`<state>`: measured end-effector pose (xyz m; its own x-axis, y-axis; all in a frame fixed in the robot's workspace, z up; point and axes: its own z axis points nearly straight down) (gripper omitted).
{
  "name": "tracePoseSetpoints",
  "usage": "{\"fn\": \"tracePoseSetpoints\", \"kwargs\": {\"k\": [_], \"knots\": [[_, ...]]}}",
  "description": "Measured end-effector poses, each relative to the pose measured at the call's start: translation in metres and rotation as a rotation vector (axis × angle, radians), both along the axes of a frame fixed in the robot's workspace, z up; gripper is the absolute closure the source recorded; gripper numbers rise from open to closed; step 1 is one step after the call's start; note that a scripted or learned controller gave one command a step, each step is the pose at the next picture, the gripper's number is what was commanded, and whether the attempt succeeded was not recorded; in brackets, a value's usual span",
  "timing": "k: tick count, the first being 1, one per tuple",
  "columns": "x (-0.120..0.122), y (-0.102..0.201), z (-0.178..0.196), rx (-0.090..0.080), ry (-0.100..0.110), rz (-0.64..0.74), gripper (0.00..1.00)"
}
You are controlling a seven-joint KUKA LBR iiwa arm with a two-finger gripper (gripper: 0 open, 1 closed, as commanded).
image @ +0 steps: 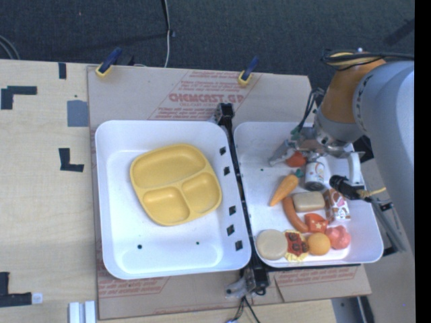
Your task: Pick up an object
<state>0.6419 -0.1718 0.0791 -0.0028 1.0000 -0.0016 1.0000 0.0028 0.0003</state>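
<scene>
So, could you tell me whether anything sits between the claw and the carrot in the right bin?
Nothing visible does. The claw hangs just above the carrot, with bare bin floor between them; the sausage lies beyond it.

Bins: two white bins, a left bin (111,200) and a right bin (259,147). Left bin contents: one yellow divided tray (176,184) with three compartments. Right bin contents: one carrot (283,189), one sausage (294,215), one round bun (271,244), one orange (319,244); remaining small items cannot be counted reliably.
</scene>
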Motion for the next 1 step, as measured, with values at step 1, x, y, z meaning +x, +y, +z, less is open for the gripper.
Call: {"fn": "tracePoseSetpoints", "kwargs": {"k": [1], "knots": [[-0.0552,0.0281,0.0063,0.001,0.001,-0.002,0.0]]}}
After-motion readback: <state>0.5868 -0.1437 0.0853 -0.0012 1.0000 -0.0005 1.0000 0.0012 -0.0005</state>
